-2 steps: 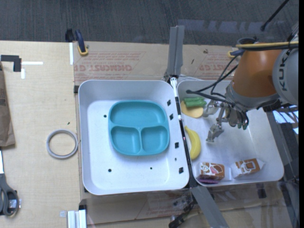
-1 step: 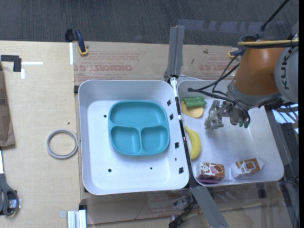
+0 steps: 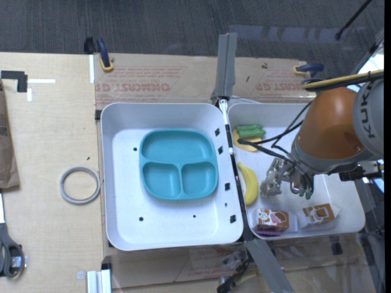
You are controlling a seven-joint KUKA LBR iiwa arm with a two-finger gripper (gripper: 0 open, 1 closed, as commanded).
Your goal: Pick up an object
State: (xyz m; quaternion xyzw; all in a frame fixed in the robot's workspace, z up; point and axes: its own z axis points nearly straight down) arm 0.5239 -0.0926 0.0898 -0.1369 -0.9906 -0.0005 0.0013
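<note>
1. Gripper low in the right bin, at the frame's right; whether spread or pressed together cannot be told.
2. Banana just left of gripper, along the bin's left wall.
3. Green item above banana.
4. Two snack packets at lower right.
5. Teal divided plate in left bin, centre frame.

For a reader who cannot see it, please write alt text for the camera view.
A grey and orange robot arm reaches from the right, its tool low over the right white bin, which holds a banana, a green item and two small packets. The left white bin holds a teal divided plate. A roll of tape lies on the bench.
</note>
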